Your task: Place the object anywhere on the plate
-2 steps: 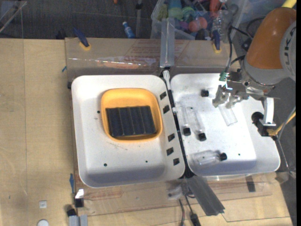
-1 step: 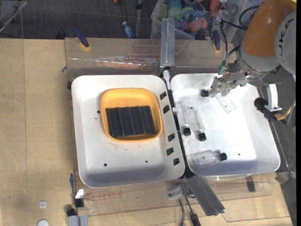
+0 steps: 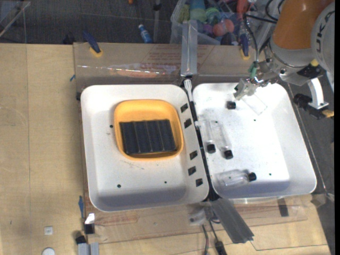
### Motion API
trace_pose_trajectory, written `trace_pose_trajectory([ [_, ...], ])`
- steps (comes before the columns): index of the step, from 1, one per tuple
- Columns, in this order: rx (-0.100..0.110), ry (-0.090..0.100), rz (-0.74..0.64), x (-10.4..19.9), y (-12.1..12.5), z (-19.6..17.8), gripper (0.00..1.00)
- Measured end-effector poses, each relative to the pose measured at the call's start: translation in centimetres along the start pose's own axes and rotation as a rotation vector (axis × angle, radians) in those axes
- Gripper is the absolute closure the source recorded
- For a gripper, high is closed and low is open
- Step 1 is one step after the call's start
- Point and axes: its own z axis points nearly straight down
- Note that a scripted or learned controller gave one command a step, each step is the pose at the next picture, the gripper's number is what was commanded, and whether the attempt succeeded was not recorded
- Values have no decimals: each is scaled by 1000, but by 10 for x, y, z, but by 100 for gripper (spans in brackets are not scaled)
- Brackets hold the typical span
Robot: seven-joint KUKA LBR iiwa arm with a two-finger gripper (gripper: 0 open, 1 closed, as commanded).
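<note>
An orange-yellow square plate (image 3: 149, 107) sits in the left bin (image 3: 101, 185). On it lies a dark ribbed rectangular block (image 3: 147, 137). My gripper (image 3: 243, 91) hangs over the far left part of the right bin (image 3: 297, 179), well to the right of the plate. Just below it lie a small black cap (image 3: 230, 105) and a clear, hard-to-make-out piece (image 3: 256, 104). I see nothing plainly between the fingers.
In the right bin lie clear tubes with black caps: two side by side near the divider (image 3: 217, 136) and one near the front (image 3: 234, 178). A raised divider (image 3: 193, 142) with black tabs separates the bins. A crate of coloured toys (image 3: 218, 7) stands behind.
</note>
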Motion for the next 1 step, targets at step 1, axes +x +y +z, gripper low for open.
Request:
trace_pose_trajectory([
  [1,-1,0,-169,11,4,-35,100],
])
